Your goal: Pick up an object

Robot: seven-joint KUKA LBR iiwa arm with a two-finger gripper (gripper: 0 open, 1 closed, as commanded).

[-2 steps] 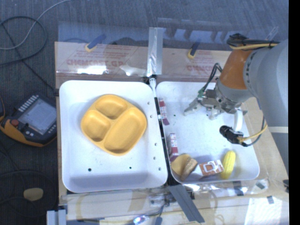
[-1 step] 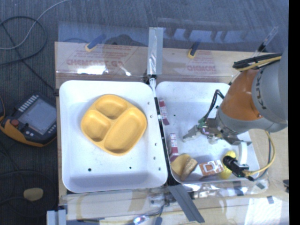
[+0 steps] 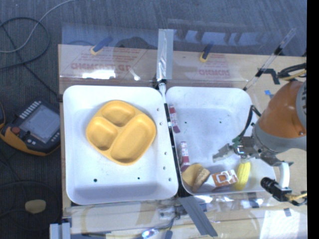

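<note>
The gripper (image 3: 234, 151) hangs over the right bin (image 3: 209, 103) above the corn (image 3: 243, 174); its grip state cannot be told.

I've got one fixed camera above the bench (image 3: 149, 54), looking down at a slant. Mid-range: left bin (image 3: 75, 183) and right bin (image 3: 209, 96) fill the frame's centre, arm (image 3: 284, 116) at right edge, floor (image 3: 30, 44) upper left.
</note>
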